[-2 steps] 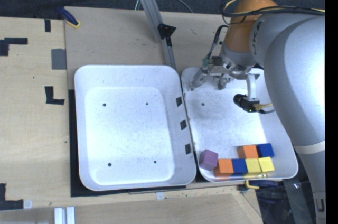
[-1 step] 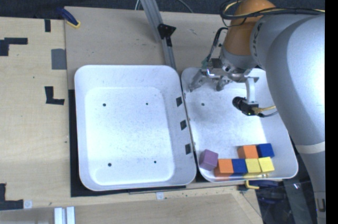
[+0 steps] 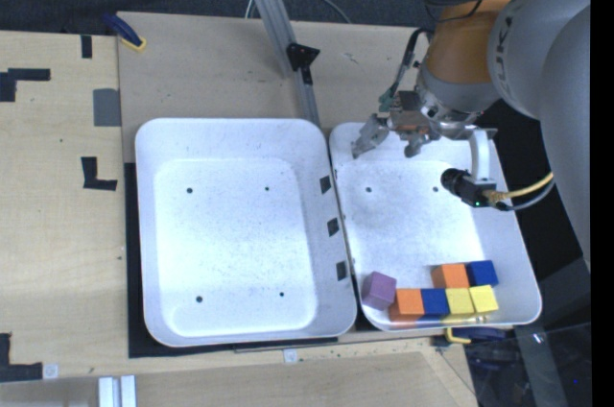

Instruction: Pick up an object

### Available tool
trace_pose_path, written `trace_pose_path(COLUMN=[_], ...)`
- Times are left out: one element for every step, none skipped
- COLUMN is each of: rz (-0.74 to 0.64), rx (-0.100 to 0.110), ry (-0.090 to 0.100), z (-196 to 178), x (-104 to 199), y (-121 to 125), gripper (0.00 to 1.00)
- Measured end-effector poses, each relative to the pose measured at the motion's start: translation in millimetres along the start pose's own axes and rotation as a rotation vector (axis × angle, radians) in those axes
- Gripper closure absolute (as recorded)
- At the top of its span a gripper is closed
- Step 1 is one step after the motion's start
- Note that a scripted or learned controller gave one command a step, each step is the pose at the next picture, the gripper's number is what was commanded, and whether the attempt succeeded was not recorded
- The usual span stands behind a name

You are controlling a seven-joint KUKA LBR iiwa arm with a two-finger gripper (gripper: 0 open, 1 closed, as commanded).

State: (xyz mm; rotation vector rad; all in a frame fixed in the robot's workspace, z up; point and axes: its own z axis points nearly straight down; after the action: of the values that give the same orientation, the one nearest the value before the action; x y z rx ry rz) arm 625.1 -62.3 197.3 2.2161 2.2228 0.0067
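While the gripper point(image 3: 391, 141) is poised over the far end of the right bin point(image 3: 422, 203), nothing is held between its fingers, which seem spread apart.

The blocks are gathered at the bin's near edge: purple block point(image 3: 380, 288), orange block point(image 3: 410, 301), blue block point(image 3: 435, 301), yellow blocks point(image 3: 471, 300), touching in a cluster.

Hand point(image 3: 391, 139) low, fingers spread, empty

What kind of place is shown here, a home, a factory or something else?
Probably a robotics lab bench. A grey arm with a pincer reaches over two shallow white bins, and small coloured blocks lie in the right one as practice objects.
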Motion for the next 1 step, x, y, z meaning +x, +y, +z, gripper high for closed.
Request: trace_pose_path(rz=[0.001], rx=[0.009], ry=[0.000], z=[-10.3], x=[22.5], y=[-49.3], gripper=[0.00])
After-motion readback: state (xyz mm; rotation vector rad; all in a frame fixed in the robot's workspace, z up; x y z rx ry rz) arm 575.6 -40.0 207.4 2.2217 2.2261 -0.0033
